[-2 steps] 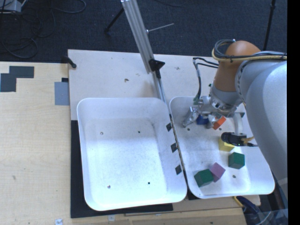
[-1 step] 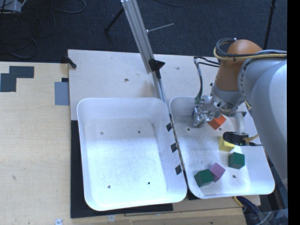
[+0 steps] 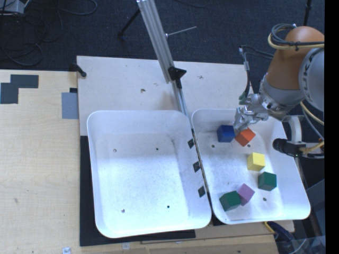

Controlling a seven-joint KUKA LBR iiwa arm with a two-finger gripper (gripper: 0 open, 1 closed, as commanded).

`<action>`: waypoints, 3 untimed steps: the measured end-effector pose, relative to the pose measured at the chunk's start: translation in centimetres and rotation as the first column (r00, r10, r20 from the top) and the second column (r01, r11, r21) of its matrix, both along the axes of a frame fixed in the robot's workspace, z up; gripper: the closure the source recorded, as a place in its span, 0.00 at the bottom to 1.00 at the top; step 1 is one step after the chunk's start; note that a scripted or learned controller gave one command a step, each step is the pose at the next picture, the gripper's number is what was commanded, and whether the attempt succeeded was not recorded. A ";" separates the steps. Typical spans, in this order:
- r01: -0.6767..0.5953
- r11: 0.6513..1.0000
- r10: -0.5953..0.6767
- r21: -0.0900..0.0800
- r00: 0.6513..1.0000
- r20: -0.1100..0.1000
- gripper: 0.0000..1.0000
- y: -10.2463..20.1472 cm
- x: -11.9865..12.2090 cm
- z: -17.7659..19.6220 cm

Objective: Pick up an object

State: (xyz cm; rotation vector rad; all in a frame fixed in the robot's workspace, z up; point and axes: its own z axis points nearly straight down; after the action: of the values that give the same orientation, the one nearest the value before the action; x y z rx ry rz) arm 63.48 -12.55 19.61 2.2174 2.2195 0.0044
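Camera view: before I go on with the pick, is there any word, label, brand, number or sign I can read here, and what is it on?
None can be read.
Blocks in the right bin: plain coloured faces on the blue block, orange block and yellow block; no print.
Left bin: dark specks, no lettering.
Arm and claw: no legible marking at this size.

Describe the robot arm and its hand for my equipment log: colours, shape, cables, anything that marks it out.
The arm is bulky and rounded, grey, with a broad glossy orange band above the wrist. Pale and dark cables loop over the top of the band, and more run down beside the arm. The hand is small, grey metal, much narrower than the arm. I can make out no lettering.
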 end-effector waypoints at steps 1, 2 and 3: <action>0.003 1.000 -0.003 0.002 1.000 -0.016 1.00 -2.0 -1.7 -8.4; 0.002 1.000 -0.002 0.002 1.000 -0.008 0.00 -2.0 -1.4 -7.9; -0.003 1.000 0.003 0.001 1.000 -0.006 0.00 2.7 2.7 -10.5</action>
State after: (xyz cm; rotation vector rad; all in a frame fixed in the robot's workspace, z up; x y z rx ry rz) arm 66.22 -9.86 9.06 2.2177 2.2258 -0.0006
